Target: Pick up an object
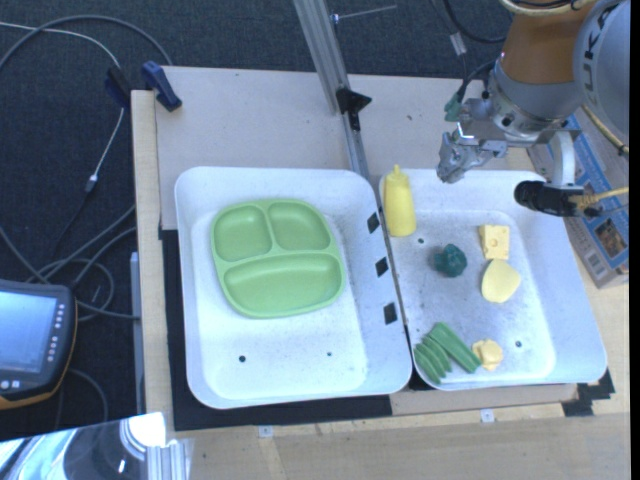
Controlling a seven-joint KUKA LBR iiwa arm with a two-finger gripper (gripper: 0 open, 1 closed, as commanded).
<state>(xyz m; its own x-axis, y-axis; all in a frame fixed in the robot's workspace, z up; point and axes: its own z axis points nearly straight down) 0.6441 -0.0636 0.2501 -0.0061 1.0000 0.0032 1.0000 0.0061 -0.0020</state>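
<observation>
Beige surface [250, 118] bears two bins; claw [456, 164] hovers over right bin's [560, 353] far rim, beside yellow bottle [398, 202]; finger spread unclear; mid-bin floor open.

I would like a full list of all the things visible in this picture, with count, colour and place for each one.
bins: 2, white, side by side on the bench
divided plate: 1, light green, in the left bin
bottle: 1, yellow, right bin, far left corner
dark green lump: 1, right bin, middle
cheese-like block: 1, yellow, right bin, right of the lump
rounded yellow piece: 1, right bin, just below the block
green pods: 1 bunch, right bin, near edge
small yellow piece: 1, beside the pods
clamp: 1, blue, bench far left corner
screen device: 1, orange-edged, left of the bench
gripper: 1, grey, above the right bin's far edge, holding nothing
</observation>
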